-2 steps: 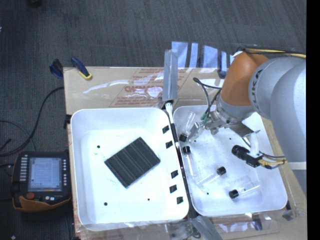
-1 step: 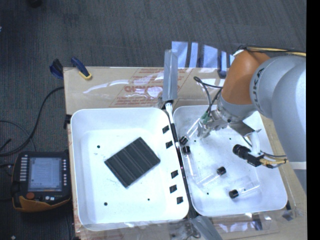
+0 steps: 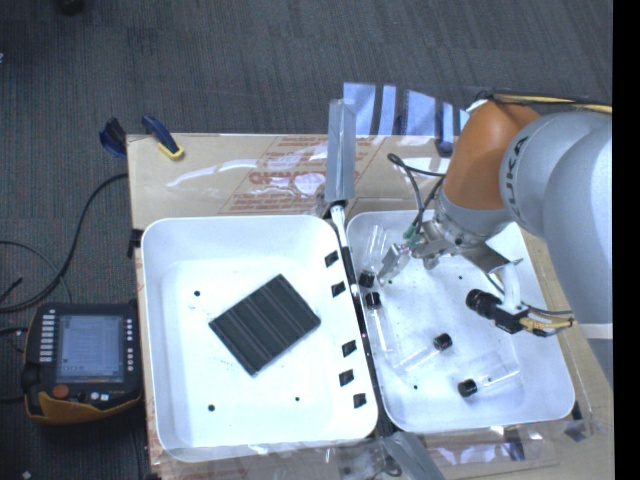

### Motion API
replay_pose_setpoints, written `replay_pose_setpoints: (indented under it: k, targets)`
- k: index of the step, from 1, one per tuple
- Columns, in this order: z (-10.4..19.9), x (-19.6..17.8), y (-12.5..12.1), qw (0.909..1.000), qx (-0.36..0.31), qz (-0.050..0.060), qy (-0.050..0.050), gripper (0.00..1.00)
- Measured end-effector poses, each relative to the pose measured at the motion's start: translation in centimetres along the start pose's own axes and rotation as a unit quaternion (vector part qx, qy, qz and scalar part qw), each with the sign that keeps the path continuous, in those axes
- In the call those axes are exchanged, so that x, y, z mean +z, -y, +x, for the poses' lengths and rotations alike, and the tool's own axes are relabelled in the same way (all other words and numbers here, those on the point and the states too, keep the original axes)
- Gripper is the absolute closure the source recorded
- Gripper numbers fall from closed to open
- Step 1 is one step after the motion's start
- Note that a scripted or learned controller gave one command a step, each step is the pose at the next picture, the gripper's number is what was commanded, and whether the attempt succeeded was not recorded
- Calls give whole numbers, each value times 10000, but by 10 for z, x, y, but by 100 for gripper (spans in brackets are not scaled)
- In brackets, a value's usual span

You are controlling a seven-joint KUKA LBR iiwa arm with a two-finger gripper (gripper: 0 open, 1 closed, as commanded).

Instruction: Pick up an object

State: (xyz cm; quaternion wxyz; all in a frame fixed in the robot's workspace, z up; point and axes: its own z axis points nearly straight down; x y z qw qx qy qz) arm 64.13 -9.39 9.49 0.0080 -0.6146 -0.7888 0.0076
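While the arm [image 3: 530, 168] reaches in from the right, gripper [image 3: 392, 264] sits low at upper left of the right bin [image 3: 555, 368], fingers spread, nothing between them. Clear black-capped vials [image 3: 487, 378] lie lower in that bin. Black ridged slab [image 3: 265, 323] mid left bin [image 3: 165, 368].

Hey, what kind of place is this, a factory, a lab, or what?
Most likely a robotics lab set up for grasping trials. A grey robot arm reaches over two white bins on a bench, a handheld control pendant lies on the carpeted floor, and clamps hold the bench covering.
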Motion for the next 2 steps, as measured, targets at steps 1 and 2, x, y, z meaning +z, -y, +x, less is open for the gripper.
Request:
replay_pose_setpoints:
  k: [1,2]
  targets:
    - [3,9,-4,10000,-1,-94,27,0]
    - [3,4,-3,10000,-2,-70,8,100]
